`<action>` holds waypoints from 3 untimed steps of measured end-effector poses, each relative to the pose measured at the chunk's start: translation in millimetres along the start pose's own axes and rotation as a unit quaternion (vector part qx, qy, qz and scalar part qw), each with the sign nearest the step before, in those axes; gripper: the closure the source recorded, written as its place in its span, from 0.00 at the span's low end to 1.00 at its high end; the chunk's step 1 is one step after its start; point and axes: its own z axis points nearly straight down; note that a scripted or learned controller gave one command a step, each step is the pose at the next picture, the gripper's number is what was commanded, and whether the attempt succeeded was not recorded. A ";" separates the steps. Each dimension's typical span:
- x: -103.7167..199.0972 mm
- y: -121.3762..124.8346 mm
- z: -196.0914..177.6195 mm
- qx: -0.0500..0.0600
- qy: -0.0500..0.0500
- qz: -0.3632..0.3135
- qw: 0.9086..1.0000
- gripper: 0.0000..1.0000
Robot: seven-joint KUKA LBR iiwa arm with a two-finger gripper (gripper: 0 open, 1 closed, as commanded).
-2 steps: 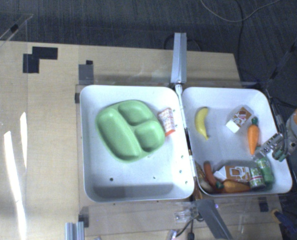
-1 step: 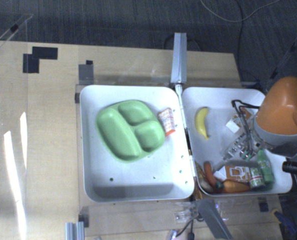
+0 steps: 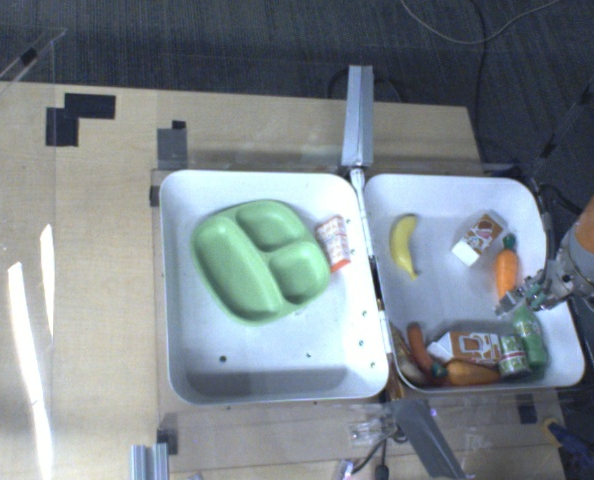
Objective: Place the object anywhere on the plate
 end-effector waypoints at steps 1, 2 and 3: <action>38.1 17.2 -28.1 0.000 0.000 -0.033 0.999 1.00; 60.6 26.9 -3.9 0.000 0.001 -0.118 0.993 1.00; 39.3 17.2 -13.0 0.000 0.000 -0.112 0.994 1.00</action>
